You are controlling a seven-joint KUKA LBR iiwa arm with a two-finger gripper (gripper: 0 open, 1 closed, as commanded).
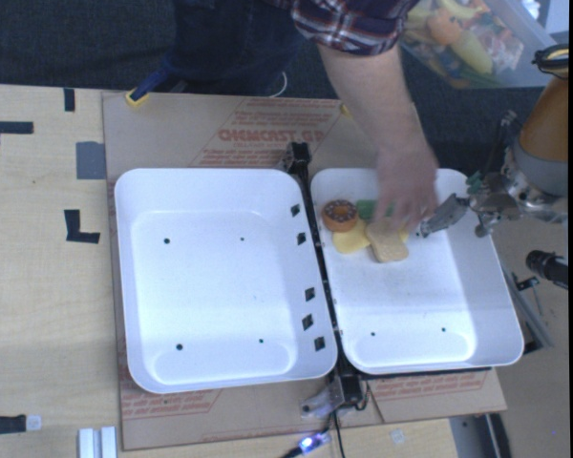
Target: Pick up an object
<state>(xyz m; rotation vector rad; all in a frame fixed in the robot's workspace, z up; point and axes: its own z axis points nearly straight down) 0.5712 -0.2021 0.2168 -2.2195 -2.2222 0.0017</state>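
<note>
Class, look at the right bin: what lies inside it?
Inside the right bin, near its far-left corner: a round orange piece, a yellow piece, a tan piece. A person's hand covers most of something green.

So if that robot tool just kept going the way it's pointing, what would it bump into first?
Probably the person's hand, which sits just left of the tool over the right bin; heights are unclear, so it might pass underneath toward the tan food piece.

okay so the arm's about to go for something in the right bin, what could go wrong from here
1. A person's hand is reaching into the right bin, right over the objects and close to the gripper. Moving now could strike it.
2. The orange round piece, yellow piece, tan piece and green piece are bunched together, so a grasp may nudge neighbours or close on two at once.
</note>
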